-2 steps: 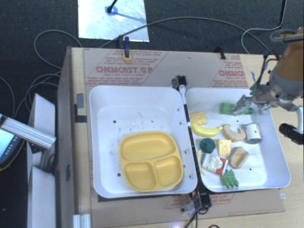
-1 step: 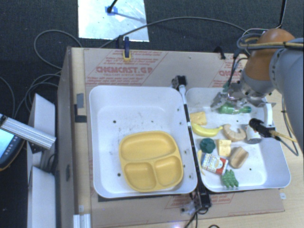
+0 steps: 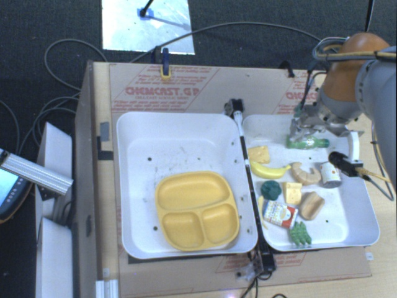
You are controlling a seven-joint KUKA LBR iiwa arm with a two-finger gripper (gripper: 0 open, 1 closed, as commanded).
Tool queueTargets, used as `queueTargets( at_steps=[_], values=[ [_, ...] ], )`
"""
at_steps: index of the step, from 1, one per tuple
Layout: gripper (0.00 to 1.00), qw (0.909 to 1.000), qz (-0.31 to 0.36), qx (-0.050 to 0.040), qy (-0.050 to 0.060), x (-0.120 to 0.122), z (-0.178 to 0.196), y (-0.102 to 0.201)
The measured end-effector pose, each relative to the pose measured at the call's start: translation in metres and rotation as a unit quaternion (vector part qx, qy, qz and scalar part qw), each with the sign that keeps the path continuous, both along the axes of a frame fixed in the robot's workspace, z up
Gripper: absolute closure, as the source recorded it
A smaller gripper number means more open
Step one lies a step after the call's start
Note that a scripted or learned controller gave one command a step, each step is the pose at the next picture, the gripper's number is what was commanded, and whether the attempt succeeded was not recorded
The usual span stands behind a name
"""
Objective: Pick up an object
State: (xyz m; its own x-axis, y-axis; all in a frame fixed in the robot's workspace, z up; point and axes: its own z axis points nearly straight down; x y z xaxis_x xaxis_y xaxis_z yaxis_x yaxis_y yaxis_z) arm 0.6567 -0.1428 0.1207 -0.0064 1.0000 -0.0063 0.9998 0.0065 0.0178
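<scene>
At right bin's (image 3: pixel 366 228) far edge | gripper (image 3: pixel 305 129) – grip unclear; green bottle (image 3: pixel 308 143) – lying flat beneath

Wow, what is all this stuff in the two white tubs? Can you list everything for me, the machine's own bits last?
White bins: 2, side by side on the bench.
Divided tray: 1, yellow, left bin.
Banana: 1, yellow, right bin, near the divider.
Green bottle-like item: 1, right bin, far side, under the end effector.
Dark green round item: 1, right bin, middle.
Yellow blocks: 2, right bin.
Tan bread-like pieces: 2, right bin.
Red and white packet: 1, right bin, near side.
Green spiky toy: 1, right bin, near edge.
Arm: 1, grey with orange band.
End effector: 1, low over the green item.
</scene>
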Motion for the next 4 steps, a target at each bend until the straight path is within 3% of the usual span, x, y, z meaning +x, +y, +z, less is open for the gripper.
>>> queueTargets(
  at_steps=[1,2,3,4],
  values=[
    [0.00,1.0000,0.000,-0.0001,0.000,0.000,0.000,0.000],
    [0.00,1.0000,-0.003,0.0031,0.009,-0.076,-0.037,-0.003],
    [0.00,0.9995,-0.008,0.0070,0.031,0.003,-0.041,-0.004],
    [0.00,1.0000,-0.003,0.0025,0.007,-0.051,0.014,0.000]
  ],
)
